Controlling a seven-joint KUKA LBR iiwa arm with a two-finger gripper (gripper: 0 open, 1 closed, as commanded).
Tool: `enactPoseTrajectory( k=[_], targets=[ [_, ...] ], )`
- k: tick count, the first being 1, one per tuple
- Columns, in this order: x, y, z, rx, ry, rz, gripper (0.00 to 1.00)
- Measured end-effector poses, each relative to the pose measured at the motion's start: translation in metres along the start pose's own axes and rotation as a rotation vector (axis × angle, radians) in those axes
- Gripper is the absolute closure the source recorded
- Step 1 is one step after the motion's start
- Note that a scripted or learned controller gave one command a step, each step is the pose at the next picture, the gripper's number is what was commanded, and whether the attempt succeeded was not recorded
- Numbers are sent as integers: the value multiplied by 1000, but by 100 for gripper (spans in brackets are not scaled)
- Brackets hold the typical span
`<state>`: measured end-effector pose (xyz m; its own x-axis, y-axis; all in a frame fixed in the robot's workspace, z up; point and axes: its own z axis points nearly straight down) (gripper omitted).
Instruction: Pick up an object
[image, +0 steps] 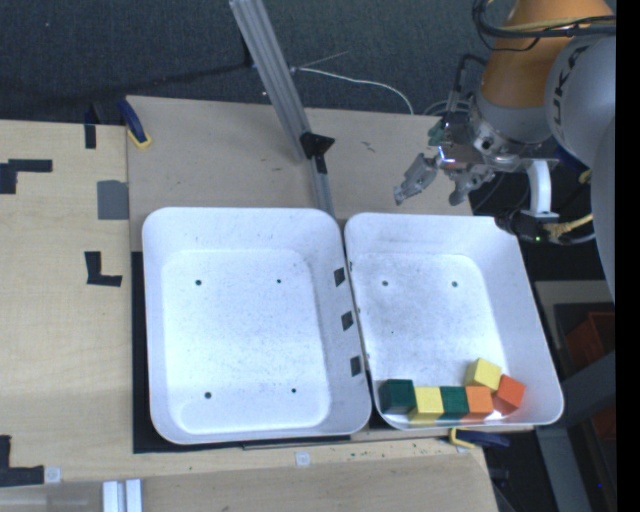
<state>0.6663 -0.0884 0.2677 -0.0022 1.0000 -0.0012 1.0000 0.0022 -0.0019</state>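
Several small blocks lie in a row along the near wall of the right bin: a dark green block, a yellow block, a green block, an orange block, another yellow block and an orange-red block. My gripper hangs above the bench just beyond the right bin's far rim, far from the blocks. Its fingers are spread apart with nothing between them.
The left bin sits beside the right one, sharing a middle rim. A grey metal pole slants across the bench behind the bins. A thin white cable lies on the bench near the arm.
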Motion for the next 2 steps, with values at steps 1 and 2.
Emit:
enactPoseTrajectory(
  k=[1, 2],
  targets=[
    [-47, 13, 32, 1, -2, 5, 0],
    [-75, 15, 36, -2, -1, 3, 0]
  ],
)
